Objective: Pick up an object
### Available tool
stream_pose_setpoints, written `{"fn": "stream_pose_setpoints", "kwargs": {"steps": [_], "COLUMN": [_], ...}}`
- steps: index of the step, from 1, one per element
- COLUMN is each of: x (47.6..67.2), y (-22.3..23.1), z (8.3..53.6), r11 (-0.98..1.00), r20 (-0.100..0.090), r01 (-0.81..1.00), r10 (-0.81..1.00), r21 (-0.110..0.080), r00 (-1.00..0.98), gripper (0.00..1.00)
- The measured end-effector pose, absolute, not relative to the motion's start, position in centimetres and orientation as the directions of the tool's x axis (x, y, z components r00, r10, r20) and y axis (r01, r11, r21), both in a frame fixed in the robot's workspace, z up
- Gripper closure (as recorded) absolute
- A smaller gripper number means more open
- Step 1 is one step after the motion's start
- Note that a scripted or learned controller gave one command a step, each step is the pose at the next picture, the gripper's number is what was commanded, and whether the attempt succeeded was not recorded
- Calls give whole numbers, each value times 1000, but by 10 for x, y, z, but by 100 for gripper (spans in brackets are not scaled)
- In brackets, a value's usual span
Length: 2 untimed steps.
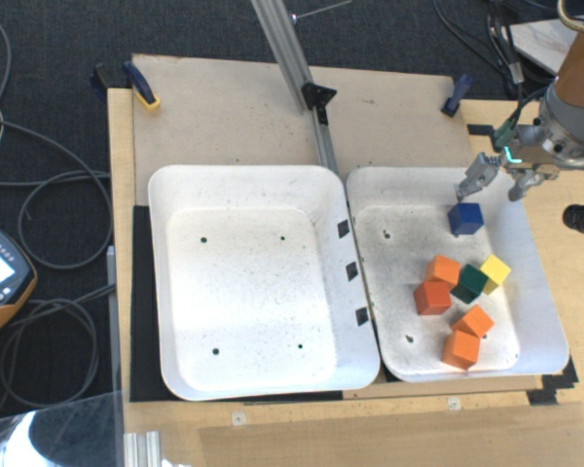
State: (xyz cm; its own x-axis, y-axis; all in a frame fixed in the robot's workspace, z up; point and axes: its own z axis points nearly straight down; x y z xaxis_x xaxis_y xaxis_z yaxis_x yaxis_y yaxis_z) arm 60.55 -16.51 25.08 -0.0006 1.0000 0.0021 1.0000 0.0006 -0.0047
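A blue cube (pixel 465 219) lies in the right bin (pixel 389 261), near its far right side. Below it sits a cluster of blocks: an orange one (pixel 444 270), a red-orange one (pixel 431 299), a dark green one (pixel 470 283), a yellow one (pixel 494 271), and two more orange ones (pixel 475 320) (pixel 459 349). My gripper (pixel 496 180) hangs just above the blue cube at the bin's far right rim. Its two fingers are spread apart with nothing between them.
The left bin (pixel 243 280) lies beside the right one. A grey metal pole (pixel 287 42) slants down to the gap between the bins. Blue clamps (pixel 141 84) (pixel 456 95) grip the board's far edge. Cables lie on the dark floor at left.
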Motion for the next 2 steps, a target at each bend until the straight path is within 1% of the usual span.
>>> {"fn": "stream_pose_setpoints", "kwargs": {"steps": [1, 2], "x": [606, 605], "y": [-165, -163], "z": [253, 211], "r11": [1, 1], "r20": [1, 1], "r01": [1000, 1000], "r10": [1000, 1000], "r21": [-1, -5], "r00": [-1, -1], "gripper": [0, 0]}}
